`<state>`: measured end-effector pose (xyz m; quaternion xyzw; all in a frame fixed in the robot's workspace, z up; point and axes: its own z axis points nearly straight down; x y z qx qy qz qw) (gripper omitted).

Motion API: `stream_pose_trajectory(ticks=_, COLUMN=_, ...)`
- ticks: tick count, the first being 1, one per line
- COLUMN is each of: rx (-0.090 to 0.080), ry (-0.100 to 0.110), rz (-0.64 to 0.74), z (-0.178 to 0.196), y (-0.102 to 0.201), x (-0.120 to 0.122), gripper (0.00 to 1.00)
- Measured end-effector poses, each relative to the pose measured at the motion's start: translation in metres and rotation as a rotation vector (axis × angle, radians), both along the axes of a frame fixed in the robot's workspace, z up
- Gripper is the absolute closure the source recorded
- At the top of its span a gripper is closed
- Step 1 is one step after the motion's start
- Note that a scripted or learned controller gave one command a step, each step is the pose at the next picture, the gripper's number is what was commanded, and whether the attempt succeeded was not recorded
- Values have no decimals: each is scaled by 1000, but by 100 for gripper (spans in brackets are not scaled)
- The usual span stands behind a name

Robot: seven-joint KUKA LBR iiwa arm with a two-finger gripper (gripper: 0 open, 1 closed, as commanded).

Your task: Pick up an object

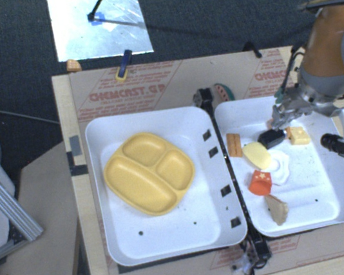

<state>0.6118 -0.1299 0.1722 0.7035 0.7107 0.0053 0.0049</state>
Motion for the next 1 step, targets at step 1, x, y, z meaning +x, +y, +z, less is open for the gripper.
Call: stream_pose_trajectory(ticks=1, rx=0, ry=1, rz=0, z=0, y=0, x=0, gripper=0)
